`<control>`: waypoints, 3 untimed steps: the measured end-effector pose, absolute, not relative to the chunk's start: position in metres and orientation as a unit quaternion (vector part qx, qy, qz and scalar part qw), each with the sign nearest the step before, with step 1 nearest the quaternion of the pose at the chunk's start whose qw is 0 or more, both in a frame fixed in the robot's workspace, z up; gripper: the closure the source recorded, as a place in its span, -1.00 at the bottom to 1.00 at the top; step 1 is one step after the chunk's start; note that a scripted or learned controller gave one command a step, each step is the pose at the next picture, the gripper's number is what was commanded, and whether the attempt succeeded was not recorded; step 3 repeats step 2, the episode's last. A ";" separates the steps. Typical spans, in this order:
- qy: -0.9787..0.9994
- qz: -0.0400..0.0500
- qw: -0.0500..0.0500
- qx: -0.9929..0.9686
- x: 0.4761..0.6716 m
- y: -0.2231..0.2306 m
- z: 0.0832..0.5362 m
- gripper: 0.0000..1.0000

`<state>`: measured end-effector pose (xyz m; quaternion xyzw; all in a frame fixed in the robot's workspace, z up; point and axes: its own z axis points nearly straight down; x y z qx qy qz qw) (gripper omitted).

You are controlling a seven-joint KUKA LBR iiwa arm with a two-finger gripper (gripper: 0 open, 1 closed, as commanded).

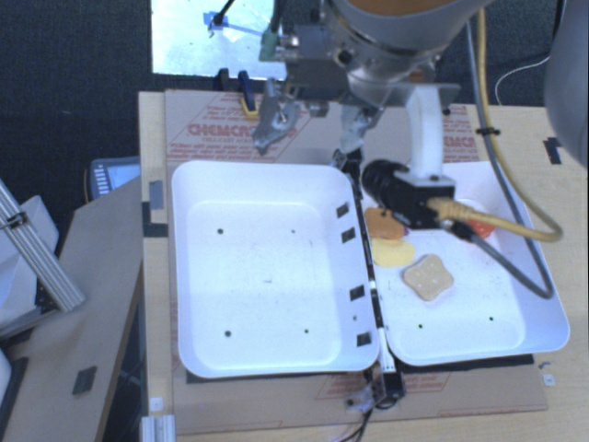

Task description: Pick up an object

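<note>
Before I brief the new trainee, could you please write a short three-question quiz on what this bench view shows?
1. True or false: the tan toast-shaped piece lies in the left bin.
2. Which item sits closest to the divider between the bins? A) the tan toast-shaped piece B) the orange piece C) the red piece
3. Fill in: the pale yellow piece lies just below the ______ piece.

Key:
1. False; it lies in the right bin.
2. B.
3. Orange; their edges appear to touch, though I cannot tell whether they overlap.
</note>
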<state>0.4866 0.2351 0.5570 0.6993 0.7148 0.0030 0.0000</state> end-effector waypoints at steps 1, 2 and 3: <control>0.715 0.003 0.000 0.699 0.487 0.235 0.557 -1.00; 0.715 0.003 0.000 0.699 0.487 0.235 0.557 -1.00; 0.715 0.003 0.000 0.699 0.487 0.235 0.557 -1.00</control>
